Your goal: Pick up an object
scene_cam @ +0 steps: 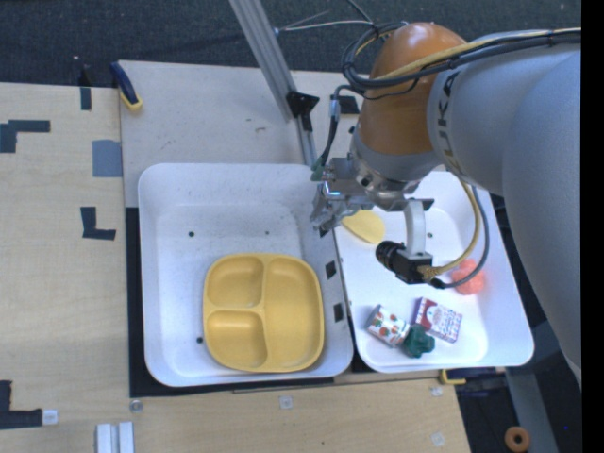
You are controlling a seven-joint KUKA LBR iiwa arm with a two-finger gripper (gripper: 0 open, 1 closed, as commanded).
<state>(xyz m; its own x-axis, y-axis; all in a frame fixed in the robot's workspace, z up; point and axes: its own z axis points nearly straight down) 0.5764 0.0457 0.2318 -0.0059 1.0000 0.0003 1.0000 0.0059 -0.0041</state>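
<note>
Yellow divided plate [263, 311] fills my left bin [160, 196], so my gripper [326, 210], finger state hidden from me, hangs over the right bin [500, 333] beside a pale yellow piece [364, 225], with small cartons [437, 319] farther off.

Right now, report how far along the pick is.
Done: the end effector hangs low over the divide between the bins. In hand: nothing visible. Left: the whole grasp; the yellow piece, small cartons and green item lie in the right bin, the yellow tray in the left.
</note>
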